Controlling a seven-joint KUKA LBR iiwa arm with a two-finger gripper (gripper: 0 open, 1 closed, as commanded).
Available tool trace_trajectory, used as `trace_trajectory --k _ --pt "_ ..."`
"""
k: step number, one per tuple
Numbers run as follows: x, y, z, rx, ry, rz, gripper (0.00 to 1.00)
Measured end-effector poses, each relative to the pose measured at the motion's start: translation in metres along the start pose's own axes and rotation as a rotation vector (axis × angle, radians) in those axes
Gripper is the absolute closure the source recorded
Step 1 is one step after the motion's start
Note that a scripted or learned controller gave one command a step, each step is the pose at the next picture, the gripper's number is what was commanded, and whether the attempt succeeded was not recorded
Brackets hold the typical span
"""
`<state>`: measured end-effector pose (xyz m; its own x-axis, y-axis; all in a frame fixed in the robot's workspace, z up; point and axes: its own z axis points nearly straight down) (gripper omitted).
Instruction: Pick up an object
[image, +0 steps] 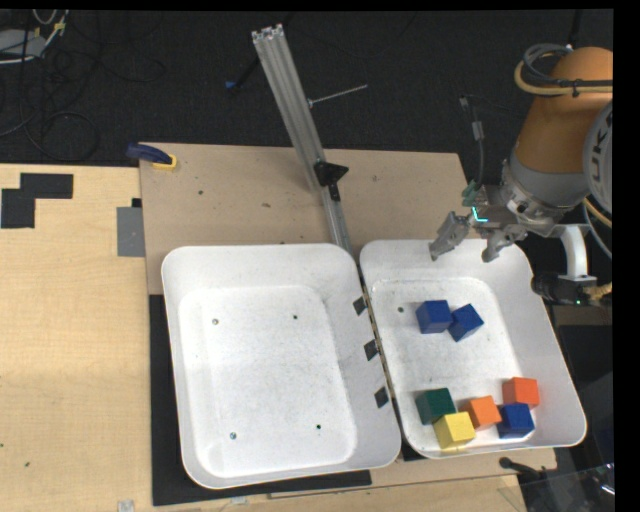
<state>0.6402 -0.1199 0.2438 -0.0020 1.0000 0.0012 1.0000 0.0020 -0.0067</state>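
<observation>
We see the gripper (470, 240) hanging over the far rim of the right bin (545, 340), its two fingers spread apart with nothing between them — a ready stance, we judge, for coming down on a block. The candidates all lie in that bin: two blue cubes (449, 319) touching near the middle, and a cluster against the near rim — green cube (434, 404), yellow cube (455, 428), orange cube (484, 410), red cube (521, 391) and another blue cube (516, 419). The middle pair has open floor on every side, so we think it the easier reach; the near cluster is packed tight and close to the wall. The left bin (190, 300) sits just beside on the desk (240, 195).
</observation>
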Motion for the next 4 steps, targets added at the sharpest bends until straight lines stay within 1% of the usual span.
trace_trajectory --k 1,2,3,4 --pt "0.0 0.001 -0.002 -0.003 -0.001 -0.001 0.0" --pt "0.0 0.004 0.062 0.003 0.0 0.001 0.0" --pt "-0.006 -0.002 0.123 0.003 0.0 0.002 0.0" --pt "-0.005 -0.002 0.153 -0.005 -0.001 0.003 0.0"
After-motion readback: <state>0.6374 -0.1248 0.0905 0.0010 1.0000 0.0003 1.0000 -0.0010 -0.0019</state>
